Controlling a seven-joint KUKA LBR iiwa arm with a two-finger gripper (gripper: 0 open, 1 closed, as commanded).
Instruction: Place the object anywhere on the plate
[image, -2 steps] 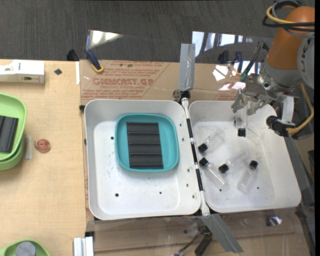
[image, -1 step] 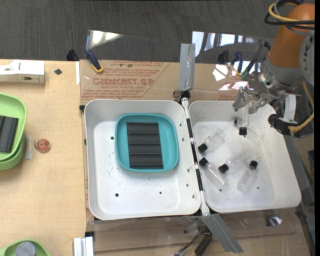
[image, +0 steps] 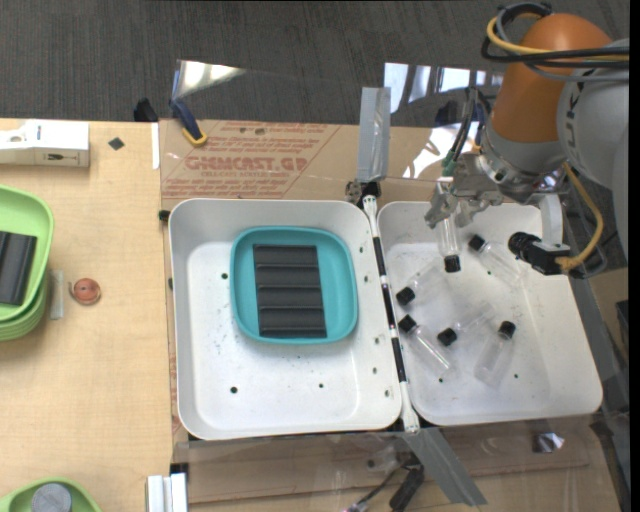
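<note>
White plastic forms the two shallow bins that are set side by side on the wooden desk (image: 100, 400). In the left bin (image: 200, 380) a teal plate (image: 342, 290) is seen, squarish with rounded corners, and a dark ribbed insert (image: 290, 290) is laid in its middle. The right bin (image: 550, 390) is scattered with small clear vials with black caps: one (image: 406, 296) near the left wall, another (image: 408, 324) just below it, one (image: 447, 337) toward the middle, one (image: 507, 328) further right, and one (image: 477, 243) near the upper part. All of these are found in the right bin, well apart from the plate.

The grey arm (image: 600, 110) with its orange band (image: 545, 70) is reached in from the upper right, and the hand (image: 449, 232) is hung over the upper left part of the right bin. A clear vial (image: 451, 252) with a black cap at its lower end is seen just under the fingertips, roughly upright. Whether it is gripped between the fingers cannot be told, nor can the width of the hand's opening.

Beyond the bins, a cardboard sheet (image: 260, 155) with red print is laid behind the left bin, and a green tray (image: 30, 215) is seen at the desk's left edge.
</note>
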